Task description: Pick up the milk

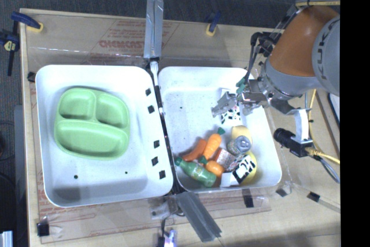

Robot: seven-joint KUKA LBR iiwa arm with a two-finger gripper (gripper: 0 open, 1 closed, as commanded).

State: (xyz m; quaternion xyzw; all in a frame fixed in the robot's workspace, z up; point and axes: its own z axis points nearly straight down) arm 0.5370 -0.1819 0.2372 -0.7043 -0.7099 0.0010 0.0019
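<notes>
A small white carton with black cow patches, the milk, sits in the right bin near its far right side. My gripper hangs directly over it, its grey tip touching or just above the carton's top. I cannot tell whether the carton is gripped. The arm's orange band and grey wrist reach in from the right over the bin's rim. A second object with black and white patches lies at the bin's near right corner beside something yellow.
In the right bin's near half lie two carrots, a green bottle and a can, packed close together. The left bin holds a green divided tray. A metal bar runs between the bins.
</notes>
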